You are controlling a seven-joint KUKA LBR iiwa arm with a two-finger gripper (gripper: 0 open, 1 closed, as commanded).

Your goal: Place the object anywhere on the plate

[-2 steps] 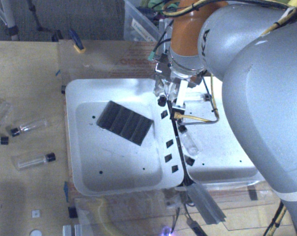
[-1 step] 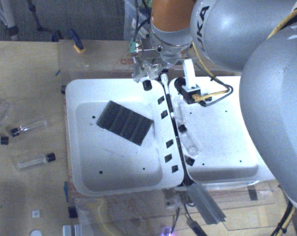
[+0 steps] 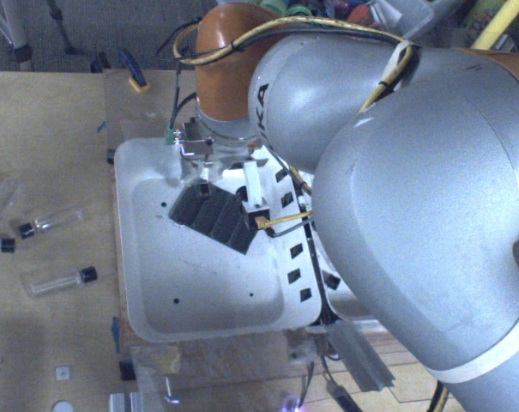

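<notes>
Object [image 3: 214,217]: dark, flat, ribbed slab (tilted) in white bin [image 3: 156,316]; tool [image 3: 203,172] state unclear.

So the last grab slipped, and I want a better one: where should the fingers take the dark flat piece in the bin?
Take the dark piece across its narrow width, coming from above. It lies flat and slanted on the bin floor, so turn the wrist to match the slant. Its upper end sits under the gripper, so the free lower-right end looks easier.

fixed overhead camera, slanted down, bins [image 3: 139,256]
</notes>
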